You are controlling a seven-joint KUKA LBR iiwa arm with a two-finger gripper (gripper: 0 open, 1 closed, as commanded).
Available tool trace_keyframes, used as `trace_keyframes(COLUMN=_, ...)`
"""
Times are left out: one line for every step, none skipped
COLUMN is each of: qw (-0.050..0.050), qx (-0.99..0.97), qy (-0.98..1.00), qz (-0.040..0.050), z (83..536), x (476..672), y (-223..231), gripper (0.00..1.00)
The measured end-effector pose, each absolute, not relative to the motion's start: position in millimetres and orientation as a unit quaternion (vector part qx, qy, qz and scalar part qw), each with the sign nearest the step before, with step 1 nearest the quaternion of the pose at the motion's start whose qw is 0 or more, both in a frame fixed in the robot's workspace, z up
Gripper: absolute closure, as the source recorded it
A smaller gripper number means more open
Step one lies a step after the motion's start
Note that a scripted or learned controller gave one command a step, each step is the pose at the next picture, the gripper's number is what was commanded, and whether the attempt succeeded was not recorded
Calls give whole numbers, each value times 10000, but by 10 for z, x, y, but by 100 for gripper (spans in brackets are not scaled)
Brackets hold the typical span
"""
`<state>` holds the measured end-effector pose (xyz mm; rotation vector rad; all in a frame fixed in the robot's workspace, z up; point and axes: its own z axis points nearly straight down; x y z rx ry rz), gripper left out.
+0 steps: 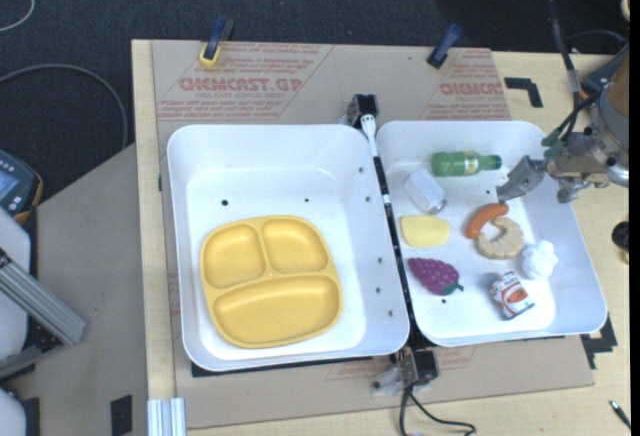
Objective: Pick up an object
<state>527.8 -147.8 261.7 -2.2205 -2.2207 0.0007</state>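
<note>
Two white bins side by side on a cardboard-covered bench. In the left bin [200, 159], toward its near half, a yellow divided tray [270, 279] lying flat. In the right bin [575, 269], a scatter of small things: green bottle [463, 163] on its side at the far end; clear cup [424, 190] tipped over just nearer and to the left; yellow block [425, 230] near the left wall; purple grapes [434, 274] just nearer than the block; orange sausage [487, 218] curled against the far edge of a tan donut [499, 240]; white lump [539, 259] just right of the donut; red-and-white can [511, 295] at the near end, tilted. Gripper [522, 179] reaching in from the right, above the far right part of the right bin, right of the bottle and just beyond the sausage. Nothing seen between the fingers; open or closed, cannot tell. Grey arm trailing off to the right edge. Two clamps, yellow [213, 46] and blue [444, 46], on the far edge of the board.
</note>
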Motion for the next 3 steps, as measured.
trace_keyframes(qw=50, qx=-7081, qy=-7060, qz=25, z=1609, x=4879, y=-1577, gripper=0)
trace_keyframes(qw=24, qx=-7060, qy=-7082, qz=-24, z=839, x=5463, y=-2228, gripper=0)
trace_keyframes(qw=34, qx=-7066, qy=-7076, qz=5, z=843, x=5075, y=-1801, gripper=0)
